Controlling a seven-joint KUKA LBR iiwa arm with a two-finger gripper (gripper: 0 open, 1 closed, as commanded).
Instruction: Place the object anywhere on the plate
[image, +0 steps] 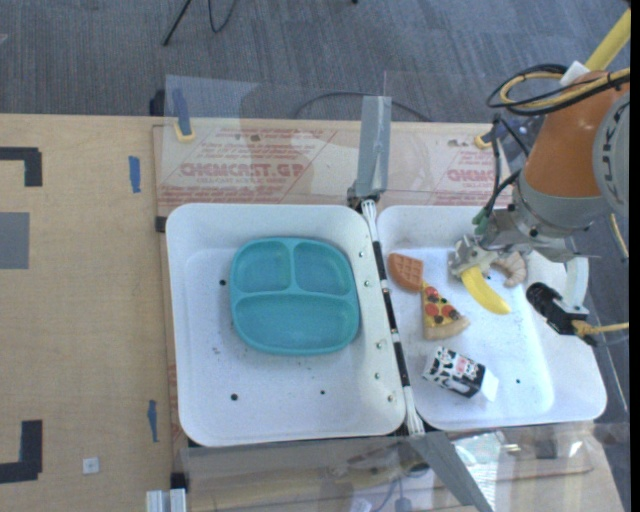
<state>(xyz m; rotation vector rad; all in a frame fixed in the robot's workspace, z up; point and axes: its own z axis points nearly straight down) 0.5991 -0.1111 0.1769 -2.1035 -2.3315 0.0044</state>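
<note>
Camera view, from above the counter at a slant. The banana (486, 291) is a small yellow toy, curved, with a pale stem end uppermost; it lies on the floor of the right bin (560, 390), tilted so that its tip points down and to the right. The pincer (478, 254) stands directly over the stem end of the banana, its metal parts touching or nearly touching it; whether it is spread or closed cannot be told from here, nor whether the fruit sits between its tips. Just right of the pincer lies a pale beige object (514, 266), too indistinct to name. Left of the pincer, near the bin's inner wall, rests a waffle piece (406, 271); below it and left of the banana, a pizza slice (441, 314); lower still, a black-and-white carton (456, 372) lying on its side. Well to the left of the pincer, across the divider, the left bin (200, 400) carries a teal plate (296, 296) with three compartments. The arm (575, 140), grey with an orange band, enters from the right with yellow and black cables looped above it. The bins sit on a light wooden counter (80, 330) marked with blue tape and black squares; grey carpet lies beyond.
</note>
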